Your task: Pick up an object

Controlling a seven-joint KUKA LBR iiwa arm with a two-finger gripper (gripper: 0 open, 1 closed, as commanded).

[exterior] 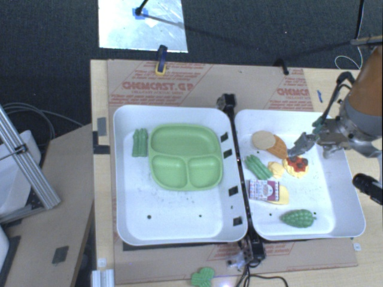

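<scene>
Green is what we meet first on the left: a strip of green beans point(139, 142) lying beside a three-compartment green plate point(185, 164) in the left bin point(128, 217). Crossing the divider, we come to the right bin point(350, 217), and that is where the pickings are. A green pea pod point(258, 167) lies near the divider, a round tan cookie point(262, 139) sits above it with an orange piece point(277, 146) touching its right side, and a small printed packet point(264, 190) rests on something yellow below. A knobbly green vegetable point(298, 218) sits alone near the bin's front edge.

Now the tool point(299, 146), reaching in from the right: it hangs just over the red-and-yellow toy point(297, 166), right beside the orange piece. We can't tell how far apart its fingers stand, and we see nothing gripped.

Our judgement: that cluster is crowded, so we want the fingers straddling one item only, and the red-and-yellow toy looks the likeliest target. We'd come straight down, keep clear of the orange piece, close only when low, then lift slowly to check the hold.
</scene>
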